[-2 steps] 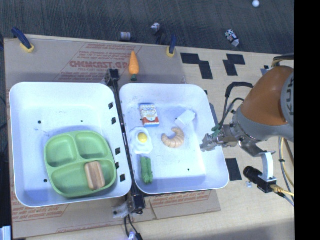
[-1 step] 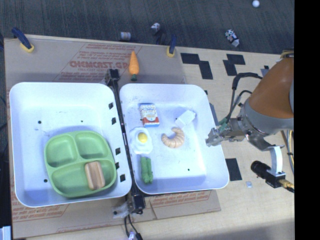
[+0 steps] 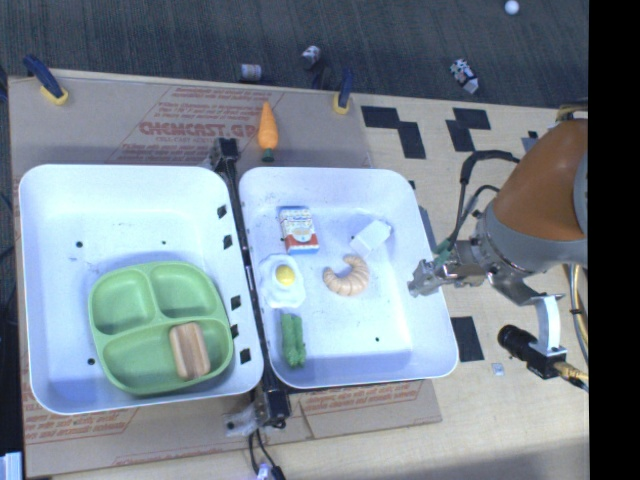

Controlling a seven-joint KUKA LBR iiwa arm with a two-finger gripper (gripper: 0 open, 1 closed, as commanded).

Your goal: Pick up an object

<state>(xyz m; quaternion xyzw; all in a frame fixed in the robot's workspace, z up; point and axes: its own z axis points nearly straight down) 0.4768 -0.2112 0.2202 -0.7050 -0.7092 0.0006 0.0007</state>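
A dark grey carpet (image 3: 200, 13) covers the floor beyond the bench, with small bits scattered on it. The bench top (image 3: 150, 118) is brown cardboard printed in red, held by blue clamps (image 3: 46, 80); black squares (image 3: 395, 123) mark it.

My arm (image 3: 545, 193) runs off the view's right edge, so its upper links are cut away. My gripper (image 3: 425, 278) hangs at the right rim of the right bin (image 3: 400, 363), too small and blurred to read how its tips stand. The print on the small carton (image 3: 297, 229) near that bin's far edge is too fine to read. Tiny bits (image 3: 462, 72) on the floor past the bench's far edge stay unidentifiable
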